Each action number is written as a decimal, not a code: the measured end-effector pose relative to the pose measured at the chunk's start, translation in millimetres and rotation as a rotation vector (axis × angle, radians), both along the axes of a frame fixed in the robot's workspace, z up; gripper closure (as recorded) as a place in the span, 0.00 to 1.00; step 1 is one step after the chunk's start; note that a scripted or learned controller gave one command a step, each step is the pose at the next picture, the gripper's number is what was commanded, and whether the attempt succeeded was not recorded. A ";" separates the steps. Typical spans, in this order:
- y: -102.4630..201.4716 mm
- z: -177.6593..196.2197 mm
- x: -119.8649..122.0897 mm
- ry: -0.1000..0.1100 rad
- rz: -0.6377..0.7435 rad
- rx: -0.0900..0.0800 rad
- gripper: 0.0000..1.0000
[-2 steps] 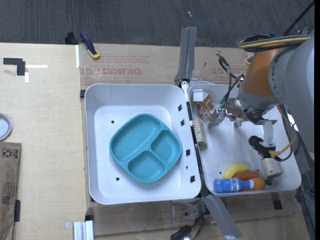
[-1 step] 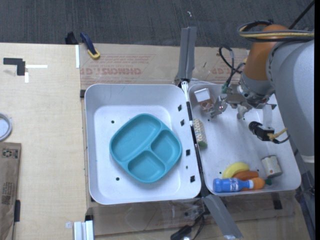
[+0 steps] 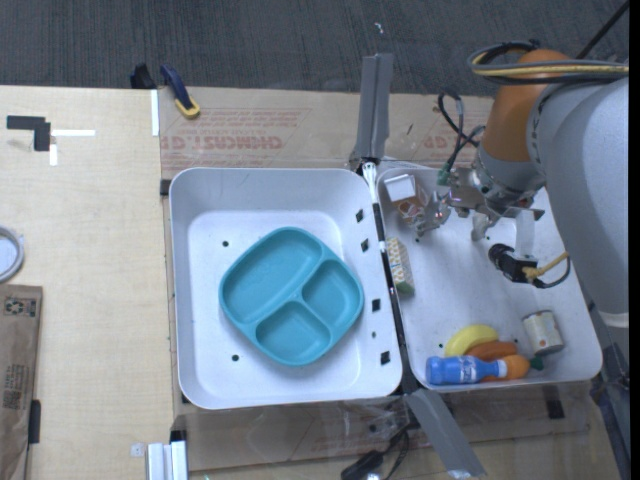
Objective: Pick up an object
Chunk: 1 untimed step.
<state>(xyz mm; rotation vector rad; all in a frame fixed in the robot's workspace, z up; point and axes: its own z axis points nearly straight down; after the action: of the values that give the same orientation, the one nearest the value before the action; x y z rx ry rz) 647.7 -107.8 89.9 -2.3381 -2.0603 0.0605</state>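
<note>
My gripper (image 3: 432, 214) hangs low over the back left part of the right bin (image 3: 470, 293), below the orange band of the arm. Just to its left, in the bin's back corner, sits a small clear box with a brown item inside (image 3: 399, 190). A pale ridged block (image 3: 401, 265) lies along the bin's left wall, a little in front of the gripper. At the front of the bin lie a yellow banana (image 3: 468, 339), an orange carrot (image 3: 497, 351) and a blue bottle with an orange cap (image 3: 468, 370). A small grey can (image 3: 541, 331) rests at the right.
The left bin (image 3: 200, 268) holds a blue divided plate (image 3: 290, 295). A black plug on a yellow cable (image 3: 507, 260) hangs from the arm over the right bin. The arm's grey body covers the bin's right side. A grey post (image 3: 375, 103) rises behind the divider.
</note>
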 end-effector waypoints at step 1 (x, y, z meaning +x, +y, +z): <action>-67.3 83.1 -23.8 -0.045 0.136 0.008 0.00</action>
<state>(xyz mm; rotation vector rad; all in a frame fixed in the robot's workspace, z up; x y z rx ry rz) 623.9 -175.1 173.0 -2.2122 -2.2338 0.0026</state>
